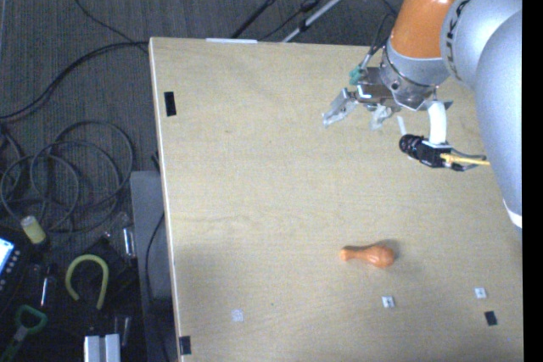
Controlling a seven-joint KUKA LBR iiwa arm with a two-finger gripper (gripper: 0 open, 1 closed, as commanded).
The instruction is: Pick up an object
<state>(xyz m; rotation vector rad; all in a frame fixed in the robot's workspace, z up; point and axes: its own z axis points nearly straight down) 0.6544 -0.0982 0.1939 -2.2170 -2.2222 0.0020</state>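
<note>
Orange pear-shaped object (368, 254) lies on tan board (254, 182); claw (356, 116) well apart above, fingers spread, holding nothing.

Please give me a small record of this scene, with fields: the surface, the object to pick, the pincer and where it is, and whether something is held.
surface: light wooden board
object: one small orange pear-shaped piece, lying on its side near the lower middle of the board
pincer: up over the upper right part, fingers spread
held: nothing between the fingers
pincer to object: well apart, object lies below it in the view
</note>
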